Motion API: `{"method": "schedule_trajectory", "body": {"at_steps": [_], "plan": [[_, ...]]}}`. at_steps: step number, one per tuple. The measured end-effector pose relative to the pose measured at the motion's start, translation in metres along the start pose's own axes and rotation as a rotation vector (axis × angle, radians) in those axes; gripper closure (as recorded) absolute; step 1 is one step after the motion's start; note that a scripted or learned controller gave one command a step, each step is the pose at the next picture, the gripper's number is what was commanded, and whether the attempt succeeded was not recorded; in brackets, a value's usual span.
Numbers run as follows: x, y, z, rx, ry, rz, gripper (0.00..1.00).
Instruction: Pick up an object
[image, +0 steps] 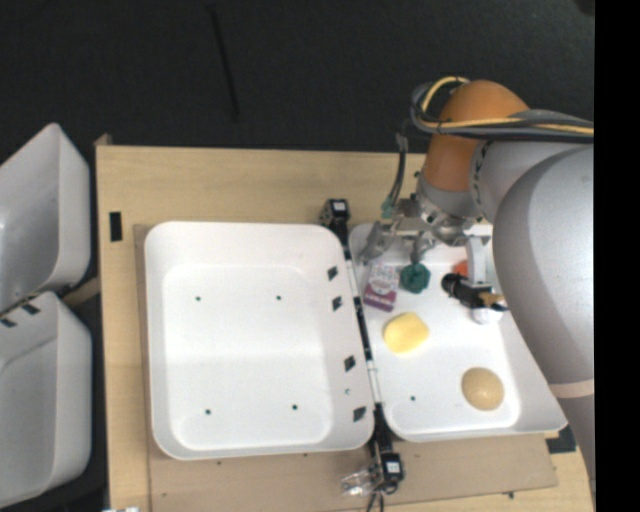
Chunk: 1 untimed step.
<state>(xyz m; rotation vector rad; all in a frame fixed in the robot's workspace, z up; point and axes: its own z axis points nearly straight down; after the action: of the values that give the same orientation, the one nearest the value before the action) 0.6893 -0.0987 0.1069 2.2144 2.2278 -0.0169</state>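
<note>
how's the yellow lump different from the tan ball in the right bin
The yellow lump is pale yellow and slightly irregular; the tan ball is duller beige and more evenly round. The yellow lump lies near the middle of the right bin, close to the divider, while the tan ball sits nearer the front right corner. Both are similar in size and lie loose, untouched.

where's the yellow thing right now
The yellow object lies in the right bin, near the divider between the bins, just below the purple item and up-left of the tan ball.
</note>
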Motion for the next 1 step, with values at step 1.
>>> {"method": "schedule_trajectory", "body": {"at_steps": [1], "plan": [[0.0077, -0.0706, -0.0988, -0.01, 0.007, 0.008, 0.0]]}}
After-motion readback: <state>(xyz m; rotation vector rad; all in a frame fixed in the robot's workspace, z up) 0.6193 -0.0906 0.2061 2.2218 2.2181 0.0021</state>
